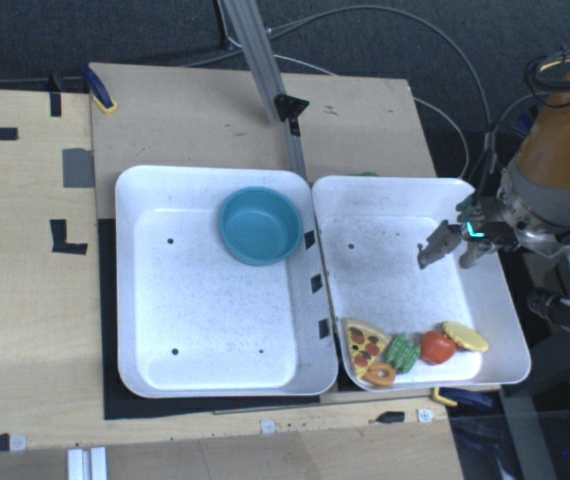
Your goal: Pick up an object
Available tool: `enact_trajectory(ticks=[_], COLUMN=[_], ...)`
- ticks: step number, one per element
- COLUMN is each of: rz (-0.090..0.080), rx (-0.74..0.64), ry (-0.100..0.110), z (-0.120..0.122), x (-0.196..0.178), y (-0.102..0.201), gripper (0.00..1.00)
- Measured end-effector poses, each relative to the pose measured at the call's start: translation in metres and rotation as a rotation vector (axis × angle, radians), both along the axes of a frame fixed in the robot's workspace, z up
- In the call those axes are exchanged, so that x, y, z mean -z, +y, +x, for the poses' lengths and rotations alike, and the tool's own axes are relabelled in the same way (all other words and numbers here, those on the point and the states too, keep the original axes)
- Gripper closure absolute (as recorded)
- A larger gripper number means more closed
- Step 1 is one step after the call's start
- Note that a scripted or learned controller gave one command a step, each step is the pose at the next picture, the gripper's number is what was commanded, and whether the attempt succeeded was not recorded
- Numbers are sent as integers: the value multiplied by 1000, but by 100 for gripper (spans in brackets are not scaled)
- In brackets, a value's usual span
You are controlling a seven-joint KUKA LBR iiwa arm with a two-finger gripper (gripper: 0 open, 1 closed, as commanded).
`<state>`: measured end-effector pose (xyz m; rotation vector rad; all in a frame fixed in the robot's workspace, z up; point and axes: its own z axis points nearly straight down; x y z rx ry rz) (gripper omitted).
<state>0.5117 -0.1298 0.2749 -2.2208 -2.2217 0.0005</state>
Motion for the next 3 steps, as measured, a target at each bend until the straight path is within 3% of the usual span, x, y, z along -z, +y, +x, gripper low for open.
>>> enact_trajectory(ticks=[1, 3], rz=[0, 1], rx=[0, 0], ry=[0, 6], z=[0, 1], x=[0, 105], y=[0, -2], gripper=[0, 0])
